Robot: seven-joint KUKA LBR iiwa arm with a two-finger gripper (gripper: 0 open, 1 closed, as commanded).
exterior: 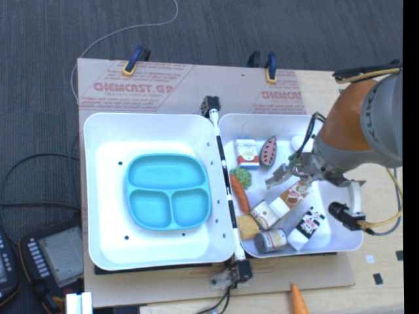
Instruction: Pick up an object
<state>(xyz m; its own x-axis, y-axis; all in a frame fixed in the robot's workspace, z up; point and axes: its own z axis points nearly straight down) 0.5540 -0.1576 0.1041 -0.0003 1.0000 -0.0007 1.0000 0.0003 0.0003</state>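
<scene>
A: The fingers (289, 173) look spread apart, nothing between them, hanging over the middle of the right bin (340, 241).

B: What's nearest under them?

A: A small brown bottle (294, 195), lying tilted just beside the tips, touching a white carton (265, 212).

B: How would it handle?

A: Probably light, stiff and rather slick; I'd grip across its body, not the cap. The soft-looking carrot (239, 193) lies near the divider.

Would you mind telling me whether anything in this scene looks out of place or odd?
One thing stands out: an orange carrot-like tip lies on the bench at the bottom edge, outside both bins. The right bin holds a jumbled heap of toy food, with the gripper low over it, while the left bin holds just a blue divided tray.
</scene>
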